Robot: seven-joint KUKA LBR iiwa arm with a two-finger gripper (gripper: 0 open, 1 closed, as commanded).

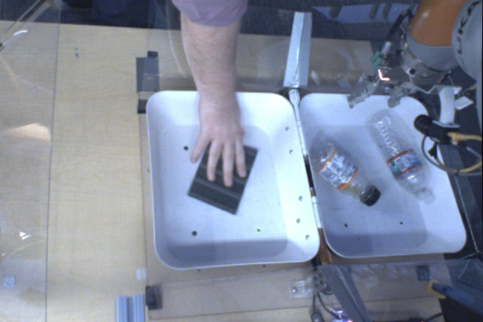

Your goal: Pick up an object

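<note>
In the camera view, the pincer (371, 90) hangs over the far edge of the right bin (445, 234); how far it is parted cannot be told, and nothing shows in it. Two plastic bottles (343, 173) (400, 154) lie below, unlifted. A person's hand (220, 151) presses a dark block (219, 188) in the left bin (170, 162). The pick looks unstarted.

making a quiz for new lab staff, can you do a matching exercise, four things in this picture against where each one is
Things:
1. dark ridged block
2. bottle with black cap
3. clear bottle with red and blue label
4. gripper

Places:
A. right bin, nearer the divider
B. above the right bin's far edge
C. left bin, under a person's hand
D. right bin, nearer the arm's side

Pairs: 1-C, 2-A, 3-D, 4-B
</note>
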